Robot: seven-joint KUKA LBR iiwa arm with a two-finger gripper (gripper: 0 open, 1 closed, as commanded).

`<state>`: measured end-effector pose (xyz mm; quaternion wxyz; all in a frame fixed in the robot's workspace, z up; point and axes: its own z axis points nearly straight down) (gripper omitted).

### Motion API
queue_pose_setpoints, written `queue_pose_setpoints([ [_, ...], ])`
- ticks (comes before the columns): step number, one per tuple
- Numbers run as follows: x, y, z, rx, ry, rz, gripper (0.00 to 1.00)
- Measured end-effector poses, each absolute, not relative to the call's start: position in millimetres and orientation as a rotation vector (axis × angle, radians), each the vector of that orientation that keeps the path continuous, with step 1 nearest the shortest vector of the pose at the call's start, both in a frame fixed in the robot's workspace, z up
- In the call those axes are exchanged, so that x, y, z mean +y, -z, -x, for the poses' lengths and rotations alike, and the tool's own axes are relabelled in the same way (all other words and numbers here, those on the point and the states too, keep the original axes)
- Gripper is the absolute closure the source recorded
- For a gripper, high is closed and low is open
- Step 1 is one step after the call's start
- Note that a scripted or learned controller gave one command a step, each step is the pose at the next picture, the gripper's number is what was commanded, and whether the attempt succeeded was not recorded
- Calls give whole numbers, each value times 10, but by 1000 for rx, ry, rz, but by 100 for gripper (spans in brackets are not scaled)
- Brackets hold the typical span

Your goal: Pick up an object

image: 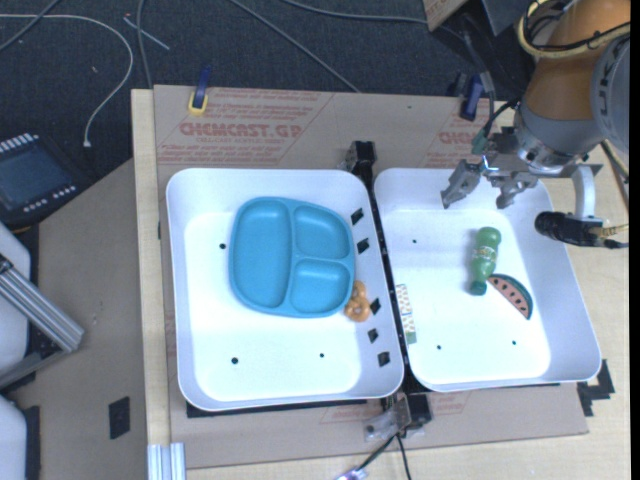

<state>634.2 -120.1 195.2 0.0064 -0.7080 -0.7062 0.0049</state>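
A small green bottle [484, 259] lies in the right bin [440, 318], and a watermelon slice toy [511, 294] lies just below and right of it. A small orange-brown object [357, 302] rests in the left bin [200, 318] against the right edge of a blue divided plate [290, 256]. My gripper [483, 192] hangs over the far part of the right bin, above the green bottle. Its fingers are spread apart with nothing between them.
Black clips line the seam between the two bins [372, 268]. A white label [404, 306] lies by the right bin's left wall. The bench is a cardboard-covered board [270, 118], with cables on the dark floor behind it.
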Motion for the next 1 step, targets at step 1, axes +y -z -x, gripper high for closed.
queue_pose_setpoints([
  [1,-1199,-2042,-6374,-2221,0,2221,0],
])
